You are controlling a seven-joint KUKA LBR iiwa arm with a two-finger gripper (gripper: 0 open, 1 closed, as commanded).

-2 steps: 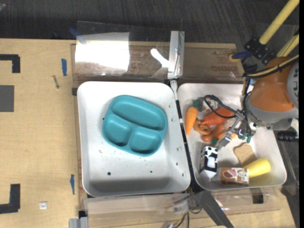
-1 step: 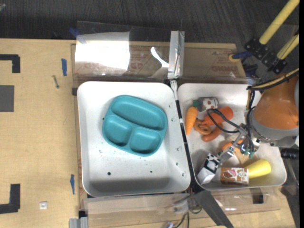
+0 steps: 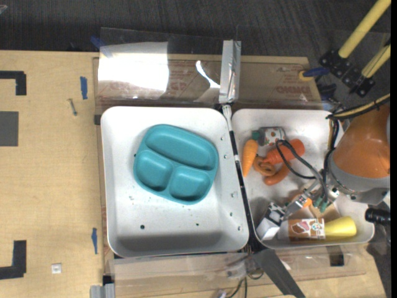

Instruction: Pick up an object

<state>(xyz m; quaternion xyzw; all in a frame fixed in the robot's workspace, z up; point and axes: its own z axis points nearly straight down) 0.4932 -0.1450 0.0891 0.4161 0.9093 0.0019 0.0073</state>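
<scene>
The left white bin [image 3: 118, 185] lies open around its teal 3-compartment tray [image 3: 176, 162]; orange toys [image 3: 273, 160], black cable [image 3: 294, 157] and yellow bottle [image 3: 322, 228] crowd the right bin [image 3: 298, 120].

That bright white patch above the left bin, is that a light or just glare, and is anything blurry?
In the camera view it is glare on the clear plastic sheet behind the left bin, washing out what lies beneath. The teal tray looks sharp with a soft sheen. The arm at the right looks soft and blurred.
</scene>
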